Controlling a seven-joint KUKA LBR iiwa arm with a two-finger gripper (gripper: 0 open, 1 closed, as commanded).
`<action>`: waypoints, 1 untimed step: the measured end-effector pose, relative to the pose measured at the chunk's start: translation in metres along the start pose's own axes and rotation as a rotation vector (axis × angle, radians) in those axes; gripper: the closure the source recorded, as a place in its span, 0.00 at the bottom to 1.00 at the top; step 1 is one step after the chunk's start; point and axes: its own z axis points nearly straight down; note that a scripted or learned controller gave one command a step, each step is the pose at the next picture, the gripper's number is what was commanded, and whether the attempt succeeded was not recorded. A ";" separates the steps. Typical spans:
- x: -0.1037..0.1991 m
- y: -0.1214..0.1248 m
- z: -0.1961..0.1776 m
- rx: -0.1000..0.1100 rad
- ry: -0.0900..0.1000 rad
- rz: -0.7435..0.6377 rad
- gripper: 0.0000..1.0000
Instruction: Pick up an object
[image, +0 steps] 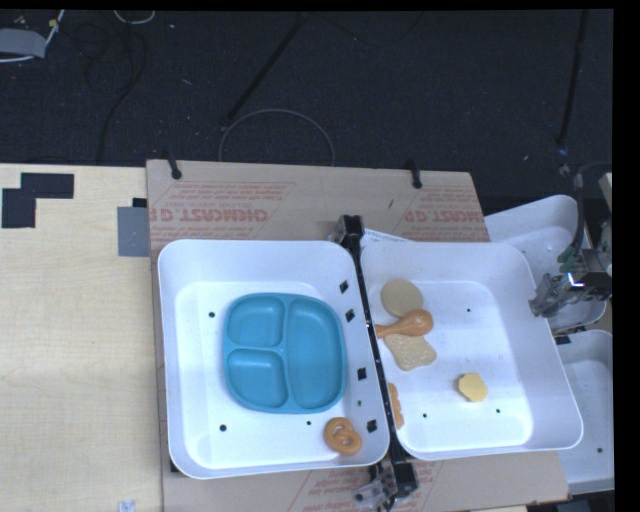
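Observation:
In the right bin (500, 425), a round tan disc (401, 296) lies at the upper left. Just below it are a tan drumstick-shaped piece (407, 324) and a pale flat slice (412, 352). A small yellow lump (473, 386) rests alone nearer the front. An orange-brown piece (394, 404) leans against the divider. A brown pretzel (343, 436) sits in the front right corner of the left bin (190, 270). My gripper (562, 292) hangs at the right bin's right rim, away from all the pieces.
A blue divided plate (283, 352) fills the middle of the left bin. A black clip strip (362, 330) runs between the bins. Cardboard (300, 205) lies under both bins. White plastic (540, 225) sits to the right, near the gripper.

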 end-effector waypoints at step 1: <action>0.042 0.012 0.005 0.007 0.004 -0.003 1.00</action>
